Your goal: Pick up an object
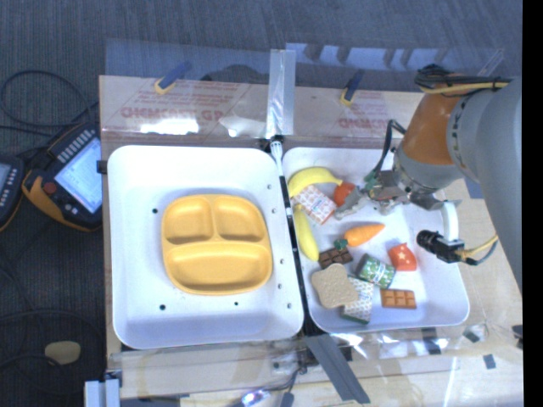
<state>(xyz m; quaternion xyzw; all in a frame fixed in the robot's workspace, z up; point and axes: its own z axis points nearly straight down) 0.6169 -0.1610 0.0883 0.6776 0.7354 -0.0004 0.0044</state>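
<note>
Yellow tray (216,244) sits alone in the left bin (136,312), out of play. Right bin (450,303) holds the pickable clutter: banana (307,179), carrot (365,233), cookie (333,288). Gripper (366,195) hangs low near the carrot, likely lining up; whether released or clenched, I cannot tell.

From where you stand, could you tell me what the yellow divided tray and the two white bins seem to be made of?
The yellow divided tray looks like moulded plastic with a matte finish: rounded compartment edges, uniform colour, soft highlights. The white bins also look like smooth plastic, slightly glossy, judging by rounded corners and faint sheen, though coated metal can't be excluded.
</note>
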